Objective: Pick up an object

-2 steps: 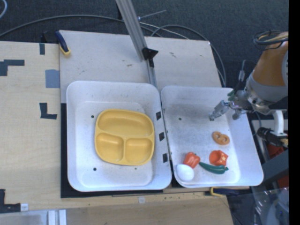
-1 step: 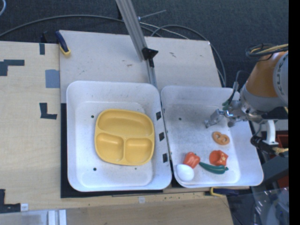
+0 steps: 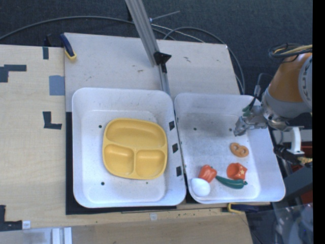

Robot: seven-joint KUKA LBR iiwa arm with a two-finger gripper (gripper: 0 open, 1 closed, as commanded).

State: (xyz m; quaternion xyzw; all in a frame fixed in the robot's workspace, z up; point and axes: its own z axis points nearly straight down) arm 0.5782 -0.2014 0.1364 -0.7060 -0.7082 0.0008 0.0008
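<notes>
Two shallow white plastic bins sit side by side on the light wood table (image 3: 30,151). Left bin (image 3: 84,136) holds a yellow divided plastic plate (image 3: 135,148) w/ three compartments, lying flat near bin centre.

Right bin (image 3: 203,116) carries the small stuff, all clustered toward its near-right corner. A white egg-shaped object (image 3: 200,187) sits at the near-left corner of that bin, touching or just beside a small red-orange pepper-like piece (image 3: 207,173). Right of that, a red tomato-like piece (image 3: 236,170), and a dark green chili-shaped piece (image 3: 231,182) lying under it; chili's long axis runs roughly left-right across the view, slightly tilted down to the right, tip toward the bin's right wall. An orange-brown pretzel-like piece (image 3: 239,149) lies apart, up from the tomato piece, long axis approx left-right.

Grey arm w/ orange band (image 3: 287,83) reaches in from the right. End effector (image 3: 239,130) hangs over the right bin's right half, pointing down-left, just above and near the pretzel piece in the view; can't tell if touching the bin floor. No object seen between its fingers; how far open they are — cannot tell, too small and dark.

A grey metal rail (image 3: 144,27) slants across the table behind the bins.
</notes>
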